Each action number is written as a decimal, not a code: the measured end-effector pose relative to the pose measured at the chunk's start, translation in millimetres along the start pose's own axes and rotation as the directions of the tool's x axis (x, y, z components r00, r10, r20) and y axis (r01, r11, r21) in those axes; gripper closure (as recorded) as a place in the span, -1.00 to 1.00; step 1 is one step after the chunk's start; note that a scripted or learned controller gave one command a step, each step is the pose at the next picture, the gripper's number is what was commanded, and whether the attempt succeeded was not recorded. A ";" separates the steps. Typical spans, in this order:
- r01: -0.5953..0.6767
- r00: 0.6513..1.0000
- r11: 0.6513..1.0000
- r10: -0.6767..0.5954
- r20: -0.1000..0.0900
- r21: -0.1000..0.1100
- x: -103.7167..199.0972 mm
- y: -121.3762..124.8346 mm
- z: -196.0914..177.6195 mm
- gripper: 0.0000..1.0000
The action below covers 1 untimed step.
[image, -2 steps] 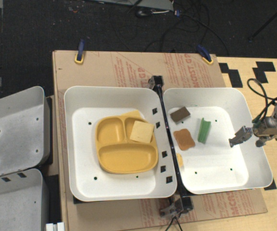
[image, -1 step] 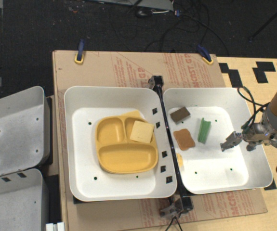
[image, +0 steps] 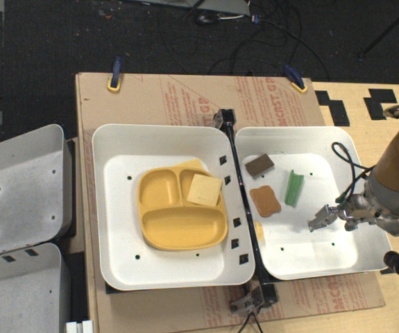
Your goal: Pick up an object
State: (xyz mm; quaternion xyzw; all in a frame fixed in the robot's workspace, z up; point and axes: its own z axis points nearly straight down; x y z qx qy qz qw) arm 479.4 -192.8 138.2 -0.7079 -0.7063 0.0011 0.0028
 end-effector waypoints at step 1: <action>0.000 1.000 1.000 0.000 0.002 -0.006 -0.3 1.7 -12.9 1.00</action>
